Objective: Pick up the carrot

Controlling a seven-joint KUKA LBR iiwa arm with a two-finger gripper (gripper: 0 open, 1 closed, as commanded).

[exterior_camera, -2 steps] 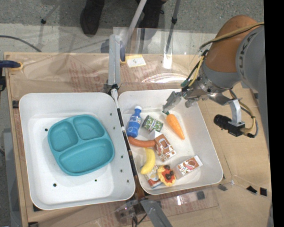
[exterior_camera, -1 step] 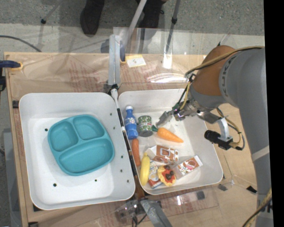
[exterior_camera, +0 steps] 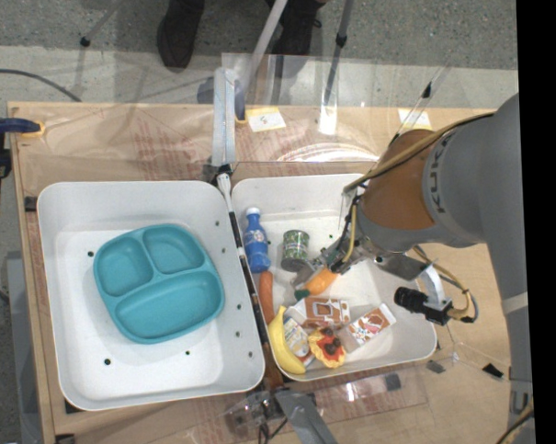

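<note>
Bench [exterior_camera: 127, 145] is tan board under clear film, two white bins side by side mid frame, grey floor along the top with tripod legs and someone's dark shoes cut off by the upper edge. Left bin [exterior_camera: 61, 300] holds a teal divided plate [exterior_camera: 158, 280], flat, left of centre. Right bin [exterior_camera: 407, 344] is the cluttered one. Arm [exterior_camera: 442, 186] comes in from the right, grey shell with orange band, and covers the bin's upper right part; whatever sits under it is hidden. Gripper [exterior_camera: 333, 257] sits low in the bin near its centre, mostly masked by the wrist and cables, so open or clenched: can't tell. Carrot [exterior_camera: 319, 281] shows as a short orange piece just below and left of the gripper tip, close to touching; contact unclear, its upper end tucked under the tool. Second long orange item [exterior_camera: 266, 295] lies along the bin's left wall, upright in frame, hard to identify. Blue bottle [exterior_camera: 256, 243] above it against the same wall. Small can [exterior_camera: 296, 248] just upper left of the carrot. Banana [exterior_camera: 283, 343] curves along the lower left corner. Printed packets [exterior_camera: 370, 325] and a red-yellow toy [exterior_camera: 329, 349] crowd the lower middle, overlapping. Blue clamp [exterior_camera: 7, 127] at the bench's upper left corner. Black connector [exterior_camera: 419, 302] hangs off the arm at lower right.
</note>
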